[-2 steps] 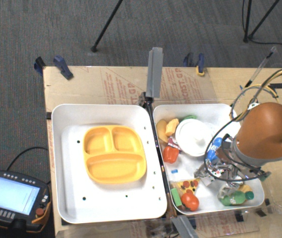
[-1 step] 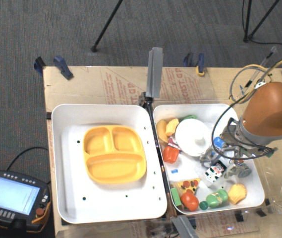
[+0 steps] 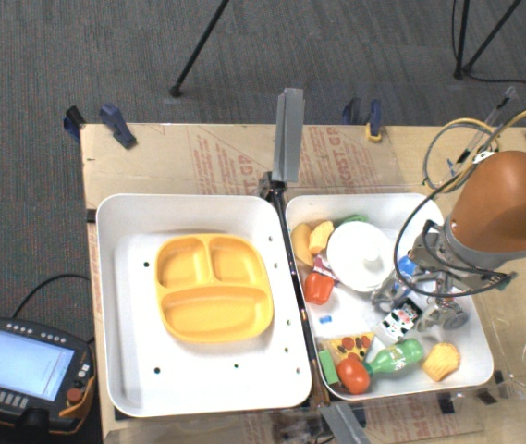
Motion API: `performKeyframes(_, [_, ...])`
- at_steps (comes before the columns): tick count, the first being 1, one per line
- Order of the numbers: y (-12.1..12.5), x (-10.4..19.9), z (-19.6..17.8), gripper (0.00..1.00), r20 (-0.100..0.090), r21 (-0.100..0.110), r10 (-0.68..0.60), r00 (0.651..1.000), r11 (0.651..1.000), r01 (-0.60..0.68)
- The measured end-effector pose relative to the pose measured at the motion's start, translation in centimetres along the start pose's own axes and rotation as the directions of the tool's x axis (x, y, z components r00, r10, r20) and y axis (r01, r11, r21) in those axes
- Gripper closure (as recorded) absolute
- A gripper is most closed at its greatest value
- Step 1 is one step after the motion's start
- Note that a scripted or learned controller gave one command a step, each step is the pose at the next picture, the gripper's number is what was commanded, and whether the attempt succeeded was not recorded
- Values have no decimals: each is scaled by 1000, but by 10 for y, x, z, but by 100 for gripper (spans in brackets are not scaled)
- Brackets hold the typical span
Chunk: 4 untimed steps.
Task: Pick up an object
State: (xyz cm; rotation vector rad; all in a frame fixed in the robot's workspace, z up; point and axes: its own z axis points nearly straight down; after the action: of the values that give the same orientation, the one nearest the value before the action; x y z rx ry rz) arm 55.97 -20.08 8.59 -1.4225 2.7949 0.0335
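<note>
The pincer (image 3: 426, 303) is low in the right bin (image 3: 481, 359), under the arm's orange band (image 3: 495, 202); whether it is open or closed cannot be told from here. Just beside it lies a small black-and-white toy (image 3: 398, 321), and a white round lid (image 3: 359, 256) sits near its left. Toward the front edge are a green bottle (image 3: 396, 358) with a white label (its print too small to read), a red tomato (image 3: 353, 375), a pizza slice (image 3: 348, 345) and a yellow crinkled piece (image 3: 441, 362). A red pepper (image 3: 318, 288) lies by the bin's left wall. The left bin (image 3: 124, 248) carries a yellow divided tray (image 3: 214, 285). The cardboard on the tabletop (image 3: 189, 155) bears red printed lettering, upside down and not legible. A teach pendant (image 3: 27, 373) lies on the floor.
</note>
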Motion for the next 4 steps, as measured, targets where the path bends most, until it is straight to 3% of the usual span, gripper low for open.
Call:
performKeyframes(1, [60, -7, 0, 0, -9, 15, 150, 989, 989, -150])
performKeyframes(2, [123, -49, 1, 0, -11, 18, -8, 1000, 1000, 8])
performKeyframes(3, [65, -16, 0, 0, -14, 12, -163, 987, 987, 163])
performKeyframes(4, [-5, -50, -1, 0, -13, 13, -200, 980, 980, 200])
